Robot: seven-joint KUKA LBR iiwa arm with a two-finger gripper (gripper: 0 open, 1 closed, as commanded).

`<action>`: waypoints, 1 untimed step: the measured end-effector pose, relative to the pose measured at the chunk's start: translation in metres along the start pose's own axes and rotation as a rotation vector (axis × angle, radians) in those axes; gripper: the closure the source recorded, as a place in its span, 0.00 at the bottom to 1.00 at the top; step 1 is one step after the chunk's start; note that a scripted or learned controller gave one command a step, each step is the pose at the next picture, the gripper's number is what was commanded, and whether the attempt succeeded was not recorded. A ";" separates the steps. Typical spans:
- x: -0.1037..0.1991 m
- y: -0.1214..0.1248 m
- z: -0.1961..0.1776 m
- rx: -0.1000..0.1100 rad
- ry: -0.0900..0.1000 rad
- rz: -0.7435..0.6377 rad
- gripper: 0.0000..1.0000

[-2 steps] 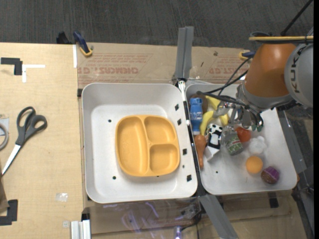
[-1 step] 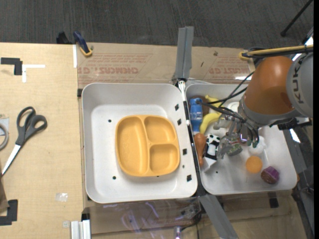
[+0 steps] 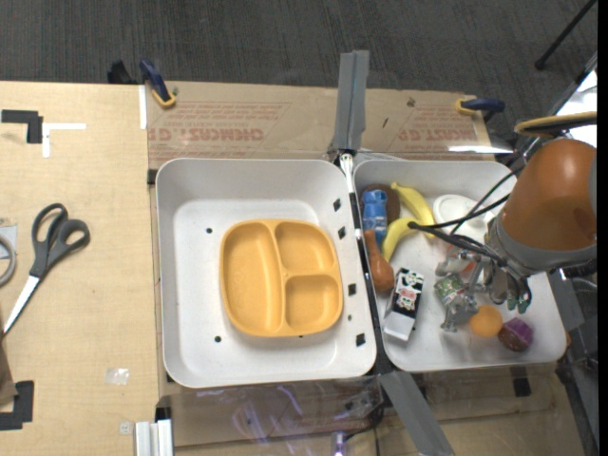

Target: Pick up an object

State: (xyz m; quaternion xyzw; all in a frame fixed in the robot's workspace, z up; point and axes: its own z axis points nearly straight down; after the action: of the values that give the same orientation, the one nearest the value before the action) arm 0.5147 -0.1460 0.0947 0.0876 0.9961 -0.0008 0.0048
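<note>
The right bin (image 3: 446, 351) holds several small things: a yellow banana (image 3: 404, 218), a blue bottle (image 3: 374, 208), a brown object (image 3: 380, 271), a black-and-white carton (image 3: 406, 300), an orange ball (image 3: 486, 323), a purple object (image 3: 516, 334) and a white round dish (image 3: 454, 208). My gripper (image 3: 463, 295) reaches down into this bin from the right, its tip just left of the orange ball and right of the carton. The arm's orange band (image 3: 556, 193) looms above it and covers the bin's right side.
The left bin (image 3: 180, 283) carries a yellow divided plate (image 3: 281, 276). A grey divider bar (image 3: 351, 103) runs up between the bins. Scissors (image 3: 43, 250) lie on the wooden bench at far left. Blue clamps (image 3: 157, 82) hold the cardboard at the back.
</note>
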 end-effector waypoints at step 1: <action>-0.094 0.036 0.002 -0.001 0.005 -0.016 0.00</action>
State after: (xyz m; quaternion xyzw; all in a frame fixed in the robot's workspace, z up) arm 0.6141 -0.1270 0.0941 0.0797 0.9968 0.0001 0.0022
